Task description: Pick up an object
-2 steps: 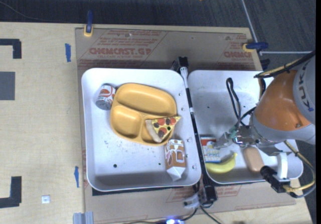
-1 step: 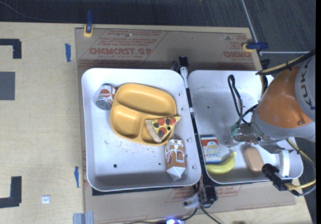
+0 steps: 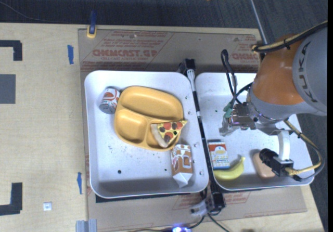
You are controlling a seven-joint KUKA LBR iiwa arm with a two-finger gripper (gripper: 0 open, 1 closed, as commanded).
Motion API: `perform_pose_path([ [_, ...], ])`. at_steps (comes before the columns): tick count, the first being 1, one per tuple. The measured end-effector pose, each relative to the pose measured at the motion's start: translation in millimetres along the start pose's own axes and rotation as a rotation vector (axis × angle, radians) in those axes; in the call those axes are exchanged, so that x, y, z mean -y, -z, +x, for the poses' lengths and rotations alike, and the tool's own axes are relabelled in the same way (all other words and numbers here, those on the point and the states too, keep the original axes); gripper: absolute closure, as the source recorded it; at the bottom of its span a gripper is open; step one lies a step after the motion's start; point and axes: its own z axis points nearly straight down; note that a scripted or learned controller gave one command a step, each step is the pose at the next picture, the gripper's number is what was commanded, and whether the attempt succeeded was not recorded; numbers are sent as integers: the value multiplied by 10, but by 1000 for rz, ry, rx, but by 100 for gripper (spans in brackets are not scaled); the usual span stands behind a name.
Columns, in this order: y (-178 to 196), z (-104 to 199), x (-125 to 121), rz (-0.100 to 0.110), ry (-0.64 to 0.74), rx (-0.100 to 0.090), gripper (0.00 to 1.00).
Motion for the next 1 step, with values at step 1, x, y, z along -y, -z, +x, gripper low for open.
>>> perform_pose_path([
  [1,-2,-4,2,1,0,1,0],
])
